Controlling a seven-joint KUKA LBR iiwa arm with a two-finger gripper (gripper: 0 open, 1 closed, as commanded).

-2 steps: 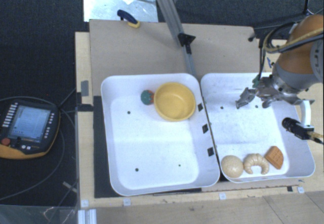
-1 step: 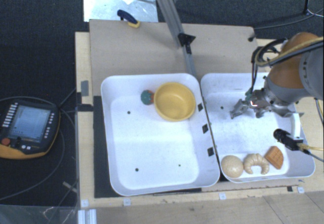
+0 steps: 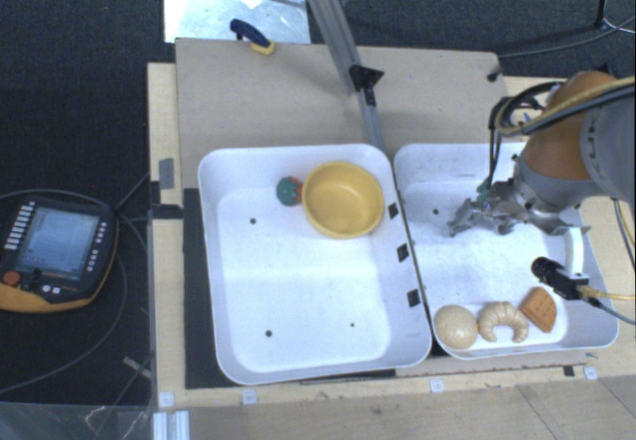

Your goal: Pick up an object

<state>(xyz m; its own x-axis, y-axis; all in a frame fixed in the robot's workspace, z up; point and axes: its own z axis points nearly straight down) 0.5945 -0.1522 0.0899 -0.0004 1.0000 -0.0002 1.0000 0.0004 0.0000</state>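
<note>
My gripper [image 3: 459, 223] hangs over the middle of the right bin [image 3: 437, 170], its grey fingers pointing left and slightly apart, with nothing between them. Along that bin's front edge lie a round cream bun [image 3: 456, 326], a pale croissant [image 3: 504, 320] and an orange waffle-like biscuit [image 3: 540, 308]. In the left bin [image 3: 298, 329] a yellow bowl [image 3: 343, 199] sits at the back right, and a small green and red ball [image 3: 288, 191] touches its left side.
A slanted metal pole [image 3: 333, 16] with a black clamp stands behind the bins. A teach pendant [image 3: 55, 249] lies on the floor at the left. The left bin's front half is bare white.
</note>
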